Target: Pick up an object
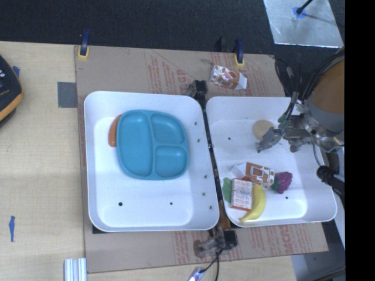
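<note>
Bins sit side by side on the bench (41, 157). We see the end effector (280, 139) over the right bin (319, 209), fingers spread wide, gripping nothing. A tan round object (262, 127) lies just beside its left finger. Nearer the camera from it lie a snack packet (259, 173), purple grapes (283, 181), a carton (241, 193) and a banana (255, 206). Far to its left, the left bin (99, 209) holds a blue divided plate (153, 144).
</note>
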Controlling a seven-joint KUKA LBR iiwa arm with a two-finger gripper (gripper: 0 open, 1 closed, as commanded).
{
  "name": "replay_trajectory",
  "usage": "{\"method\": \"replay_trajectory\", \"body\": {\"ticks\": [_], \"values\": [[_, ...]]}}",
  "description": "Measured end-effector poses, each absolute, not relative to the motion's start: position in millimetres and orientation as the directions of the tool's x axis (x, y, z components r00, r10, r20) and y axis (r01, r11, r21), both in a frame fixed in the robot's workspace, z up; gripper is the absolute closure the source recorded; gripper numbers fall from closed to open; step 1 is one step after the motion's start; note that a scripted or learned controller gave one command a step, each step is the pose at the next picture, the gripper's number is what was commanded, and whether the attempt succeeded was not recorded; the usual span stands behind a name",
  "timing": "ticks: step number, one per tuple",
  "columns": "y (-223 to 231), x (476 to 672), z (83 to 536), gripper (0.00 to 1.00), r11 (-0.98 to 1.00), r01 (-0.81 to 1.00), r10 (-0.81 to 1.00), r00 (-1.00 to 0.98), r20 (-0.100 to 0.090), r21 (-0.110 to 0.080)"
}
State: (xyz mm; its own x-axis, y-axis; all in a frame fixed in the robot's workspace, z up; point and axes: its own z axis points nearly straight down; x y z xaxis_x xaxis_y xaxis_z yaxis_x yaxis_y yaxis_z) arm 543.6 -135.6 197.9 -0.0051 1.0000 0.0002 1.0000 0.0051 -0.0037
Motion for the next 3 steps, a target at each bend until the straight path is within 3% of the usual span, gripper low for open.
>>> {"method": "replay_trajectory", "body": {"ticks": [1, 2, 3], "values": [[-154.1, 628.8, 94.4, 0.0, 0.007, 1.0, 1.0, -0.007, -0.004, 0.001], [-212.8, 579.7, 122.4, 0.0, 0.003, 1.0, 1.0, -0.003, 0.0, -0.003], [-196.4, 502.1, 183.4, 0.0, 0.004, 1.0, 1.0, -0.004, 0.0, -0.003]]}}
